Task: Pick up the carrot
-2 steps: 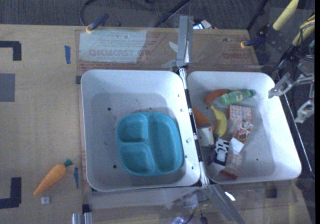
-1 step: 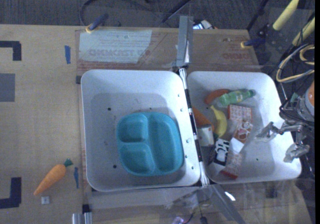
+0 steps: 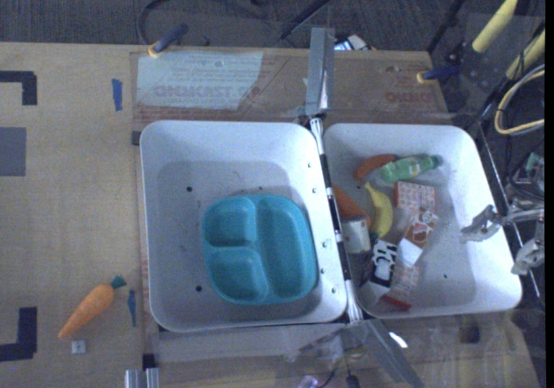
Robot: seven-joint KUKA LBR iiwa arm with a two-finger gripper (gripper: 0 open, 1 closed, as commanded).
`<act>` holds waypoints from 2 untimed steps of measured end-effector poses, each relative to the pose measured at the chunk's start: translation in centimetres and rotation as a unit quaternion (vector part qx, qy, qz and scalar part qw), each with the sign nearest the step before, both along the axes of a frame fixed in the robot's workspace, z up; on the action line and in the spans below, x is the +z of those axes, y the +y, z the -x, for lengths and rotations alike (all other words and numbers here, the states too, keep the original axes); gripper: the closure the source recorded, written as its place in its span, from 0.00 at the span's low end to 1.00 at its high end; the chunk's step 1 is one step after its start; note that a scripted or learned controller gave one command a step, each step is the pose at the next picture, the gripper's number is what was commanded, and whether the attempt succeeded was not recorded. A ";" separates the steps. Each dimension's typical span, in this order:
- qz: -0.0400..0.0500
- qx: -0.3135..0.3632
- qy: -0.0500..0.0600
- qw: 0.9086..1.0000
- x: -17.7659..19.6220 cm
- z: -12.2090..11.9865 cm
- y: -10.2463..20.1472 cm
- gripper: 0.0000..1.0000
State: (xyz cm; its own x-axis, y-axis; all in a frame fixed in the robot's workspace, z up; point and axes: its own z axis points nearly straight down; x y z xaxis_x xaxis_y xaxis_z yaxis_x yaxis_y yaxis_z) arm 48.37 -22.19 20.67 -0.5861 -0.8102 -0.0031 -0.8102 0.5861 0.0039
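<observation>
Bench [image 3: 69,204], carrot [image 3: 86,309] beside left bin [image 3: 156,230]

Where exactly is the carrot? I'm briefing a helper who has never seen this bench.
Start at the left white bin, the one that holds the teal divided tray. Look outside that bin, on the wooden bench off its lower left corner. The carrot lies there alone: orange, tapered, with a small green top.

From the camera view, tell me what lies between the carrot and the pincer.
In the camera view, between the carrot on the bench and the pincer lie the left bin with its blue tray and the right bin's food items.
</observation>
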 end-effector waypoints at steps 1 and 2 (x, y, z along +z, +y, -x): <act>-0.002 0.191 0.002 0.982 -7.6 0.4 0.2 0.00; -0.001 0.235 0.000 0.972 6.8 -4.2 0.0 0.00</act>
State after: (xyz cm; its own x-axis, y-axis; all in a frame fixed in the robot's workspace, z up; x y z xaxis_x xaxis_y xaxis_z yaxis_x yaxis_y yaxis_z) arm 52.59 -22.20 27.46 -0.1517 -0.9884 -0.0057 -0.9884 0.1517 0.0039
